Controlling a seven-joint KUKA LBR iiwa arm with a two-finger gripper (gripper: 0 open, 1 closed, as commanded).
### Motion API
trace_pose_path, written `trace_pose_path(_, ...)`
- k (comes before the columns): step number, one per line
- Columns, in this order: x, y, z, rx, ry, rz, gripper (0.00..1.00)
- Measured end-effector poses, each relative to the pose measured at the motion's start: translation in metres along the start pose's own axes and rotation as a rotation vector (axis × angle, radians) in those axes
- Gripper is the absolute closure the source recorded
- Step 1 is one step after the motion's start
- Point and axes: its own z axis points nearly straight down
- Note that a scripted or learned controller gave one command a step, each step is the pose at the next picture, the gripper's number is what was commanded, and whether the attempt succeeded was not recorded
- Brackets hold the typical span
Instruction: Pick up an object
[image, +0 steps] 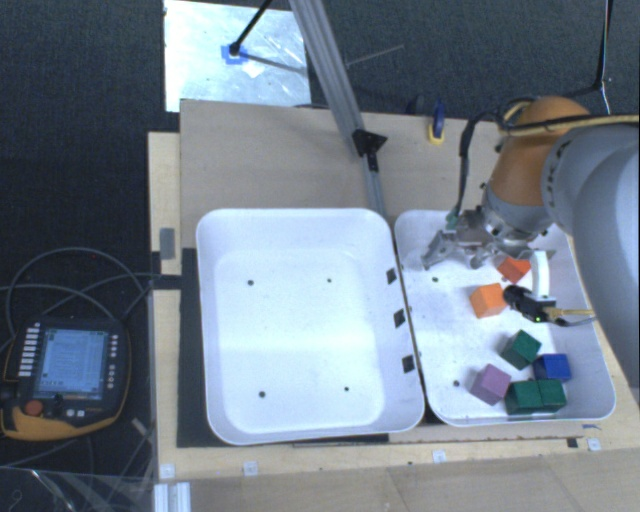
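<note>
The grey arm (595, 190), with its orange band (525, 165) showing above the wrist, is reaching in from the right of the view and is holding the gripper (458, 250) over the far end of the right bin (450, 335). Whether the gripper is standing wide or narrow cannot be told from this slant, and nothing is showing clamped in it. A small orange block (515, 268) is lying just beside the gripper, on the side toward the arm, and an orange cube (487, 300) is sitting a little nearer the camera, apart from the gripper. Further toward the near end of the same bin, a dark green cube (521, 348) is resting tilted, with a blue cube (552, 367) just beside it, a purple cube (491, 383) near the bin's front wall, and a green block (535, 397) lying against the blue cube. The left bin (300, 320) is sitting side by side with the right one on the table (270, 150). A teach pendant (65, 365) is lying on the dark floor off the table's left edge.
</note>
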Motion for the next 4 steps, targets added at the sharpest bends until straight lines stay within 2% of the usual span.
trace_pose_path(1, 0.0, 0.002, -0.013, -0.006, 0.0, -0.002, 1.0)
trace_pose_path(3, 0.005, 0.011, -0.13, -0.01, -0.001, -0.003, 1.0)
trace_pose_path(4, 0.047, -0.001, -0.13, -0.002, 0.002, -0.006, 1.0)
